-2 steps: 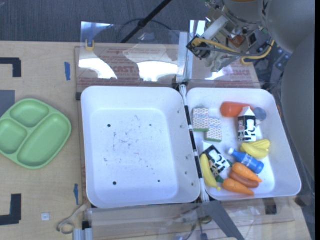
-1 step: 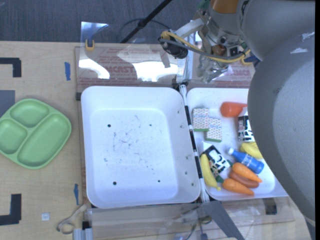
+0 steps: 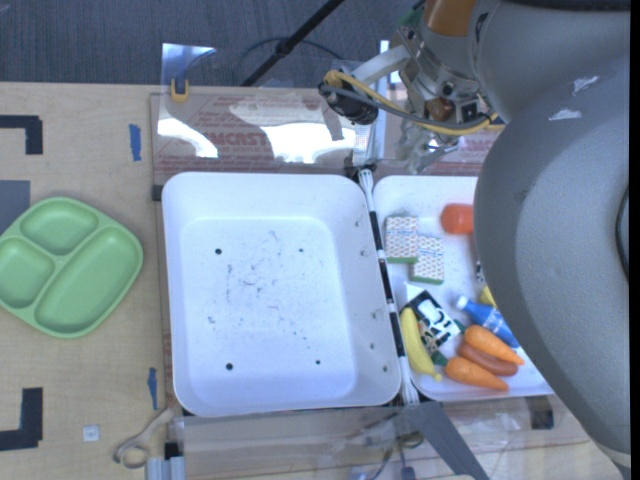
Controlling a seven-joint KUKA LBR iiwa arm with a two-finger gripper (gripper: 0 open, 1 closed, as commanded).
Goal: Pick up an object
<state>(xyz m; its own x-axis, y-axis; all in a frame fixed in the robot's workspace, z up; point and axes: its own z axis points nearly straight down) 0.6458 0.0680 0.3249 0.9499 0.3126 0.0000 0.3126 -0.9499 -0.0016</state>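
The right bin [image 3: 440, 383] held the pickable objects: two carrots [image 3: 483, 356] at its near edge, one banana [image 3: 414, 341] along the divider, one black-and-white packet [image 3: 436, 323], one blue item [image 3: 487, 316], two patterned sponges [image 3: 413, 248] and one orange-red piece [image 3: 458, 218]. The left bin [image 3: 268, 288] sat beside it on the wooden bench [image 3: 80, 148], where one green divided plate [image 3: 66, 265] lay well apart to the left. The grey arm [image 3: 560, 218] loomed over the right bin, its gripper [image 3: 432, 153] at the far rim, whether parted or closed I could not tell.

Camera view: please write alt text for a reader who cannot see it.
A grey robot arm reaches from the right over the right bin, which holds two carrots, a banana and small boxes. The left bin sits beside it, and a green divided plate lies far left.
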